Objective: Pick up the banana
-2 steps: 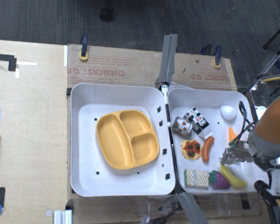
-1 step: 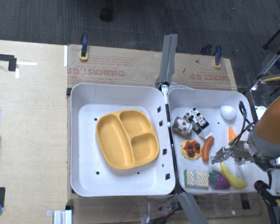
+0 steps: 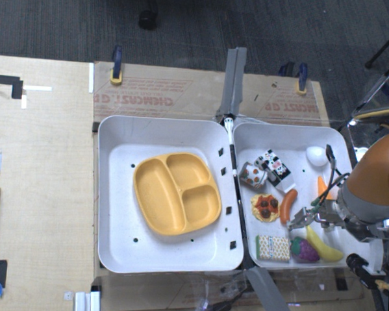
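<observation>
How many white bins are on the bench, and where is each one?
2. The left bin holds a yellow plate. The right bin holds the banana and other small items.

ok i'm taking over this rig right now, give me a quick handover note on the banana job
Pincer: low in the right bin, over the toys just left of the banana; whether it is open or shut cannot be told, and nothing is seen held.
Banana: lying in the right bin's near right corner, next to the purple grapes.
Left bin: holds a yellow divided plate.
Done: arm has reached into the right bin.
Left: grasp the banana and lift it.
</observation>
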`<state>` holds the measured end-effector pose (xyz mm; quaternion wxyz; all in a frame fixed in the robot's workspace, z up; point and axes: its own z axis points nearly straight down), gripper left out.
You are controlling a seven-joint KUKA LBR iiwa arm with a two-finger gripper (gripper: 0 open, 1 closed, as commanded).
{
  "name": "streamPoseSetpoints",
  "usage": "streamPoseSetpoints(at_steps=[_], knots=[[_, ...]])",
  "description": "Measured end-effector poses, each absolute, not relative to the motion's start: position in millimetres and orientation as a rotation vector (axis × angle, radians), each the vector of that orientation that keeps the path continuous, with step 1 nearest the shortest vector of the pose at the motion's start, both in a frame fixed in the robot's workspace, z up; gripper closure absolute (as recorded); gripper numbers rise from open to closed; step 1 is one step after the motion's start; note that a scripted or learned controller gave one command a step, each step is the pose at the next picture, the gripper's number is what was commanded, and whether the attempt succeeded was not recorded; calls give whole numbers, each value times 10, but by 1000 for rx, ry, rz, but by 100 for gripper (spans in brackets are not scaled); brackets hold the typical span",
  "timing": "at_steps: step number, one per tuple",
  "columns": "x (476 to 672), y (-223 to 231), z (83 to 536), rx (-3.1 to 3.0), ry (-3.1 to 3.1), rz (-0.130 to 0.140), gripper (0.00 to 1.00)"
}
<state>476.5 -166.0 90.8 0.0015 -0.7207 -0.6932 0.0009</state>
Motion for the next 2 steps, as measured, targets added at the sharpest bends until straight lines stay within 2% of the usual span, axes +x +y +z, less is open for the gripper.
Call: streamPoseSetpoints(at_steps=[1, 2], knots=[[4767, -1668, 996, -2263, -2175, 4, 100], [4767, -1666, 995, -2264, -2174, 4, 0]])
